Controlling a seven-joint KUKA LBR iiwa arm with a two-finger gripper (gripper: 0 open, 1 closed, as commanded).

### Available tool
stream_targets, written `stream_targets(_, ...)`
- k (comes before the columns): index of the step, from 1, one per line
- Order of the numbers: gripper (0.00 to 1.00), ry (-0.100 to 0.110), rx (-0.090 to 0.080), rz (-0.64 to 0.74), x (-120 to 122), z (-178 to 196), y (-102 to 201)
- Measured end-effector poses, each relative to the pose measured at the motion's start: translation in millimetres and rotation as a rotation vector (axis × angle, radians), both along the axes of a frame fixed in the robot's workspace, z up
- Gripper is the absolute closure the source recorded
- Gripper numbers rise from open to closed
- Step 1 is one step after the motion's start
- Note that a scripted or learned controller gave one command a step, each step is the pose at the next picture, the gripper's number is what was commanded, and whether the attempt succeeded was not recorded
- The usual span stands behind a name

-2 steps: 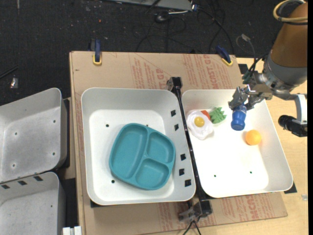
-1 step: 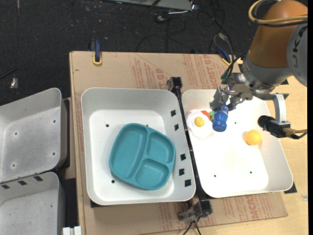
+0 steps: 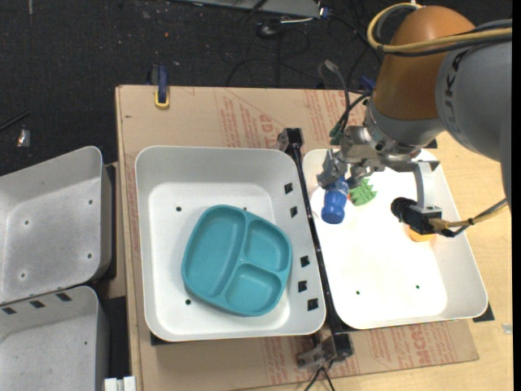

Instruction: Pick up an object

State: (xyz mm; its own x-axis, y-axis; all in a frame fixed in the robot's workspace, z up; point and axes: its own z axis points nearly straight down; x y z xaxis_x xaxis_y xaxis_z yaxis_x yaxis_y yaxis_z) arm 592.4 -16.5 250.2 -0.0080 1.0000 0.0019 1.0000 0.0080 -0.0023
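Gripper (image 3: pixel 340 172) sits low over the right bin's (image 3: pixel 391 292) upper-left corner, right above the blue cylinder (image 3: pixel 334 204) and green piece (image 3: pixel 363 192), likely lined up for a grab; can't tell its state; teal plate (image 3: pixel 237 261) lies in the left bin (image 3: pixel 163 218).

Smooth matt-teal plastic plate (image 3: pixel 236 261) in a glossy white plastic bin (image 3: pixel 155 218) — on a rough brown board (image 3: pixel 236 112).

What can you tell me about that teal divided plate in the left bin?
The teal divided plate looks like smooth plastic, with rounded corners and three compartments: one large on its left, two smaller on its right. It lies flat, slightly rotated, right side up on the floor of the left white bin, with nothing in it and nothing else touching it.
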Motion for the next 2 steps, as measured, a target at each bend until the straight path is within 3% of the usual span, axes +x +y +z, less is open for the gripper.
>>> stream_targets(2, 1.00, 0.000, 0.000, 0.001, -10, -20, 108)
